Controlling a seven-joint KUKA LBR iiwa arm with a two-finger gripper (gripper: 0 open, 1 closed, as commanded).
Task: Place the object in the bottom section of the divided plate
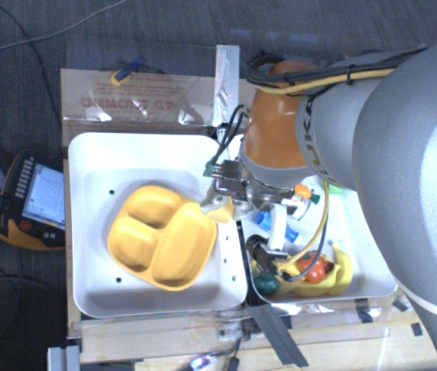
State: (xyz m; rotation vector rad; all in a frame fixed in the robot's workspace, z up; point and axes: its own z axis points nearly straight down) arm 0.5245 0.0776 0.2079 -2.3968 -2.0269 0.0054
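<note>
The camera view looks down at a slant on a bench carrying 2 shallow white bins side by side, set on a dark carpeted floor.

The left bin holds a yellow divided plate with 3 sections: 2 smaller ones toward the upper left and 1 larger one toward the lower right. The plate lies tilted, its right edge close to the wall the 2 bins share.

The grey arm reaches in from the right and covers much of the right bin. Its orange band sits above the wrist, with black and yellow cables running across the top of it. The gripper hangs low over the shared wall, just at the plate's upper right edge. A small pale yellow piece shows right at the gripper's tip, touching or nearly touching the plate's rim; whether this is the task object cannot be told, nor whether it is held.

In the right bin, below the wrist, lies a cluster of small things: a blue and white item, a red and orange round item, a yellow banana-shaped toy and a dark green item. They lie touching one another near the bin's lower edge.

Behind the left bin a flat brown board bears a clear plastic sheet and a small blue and yellow item. On the floor at far left rests a handheld control pendant with a lit screen.
</note>
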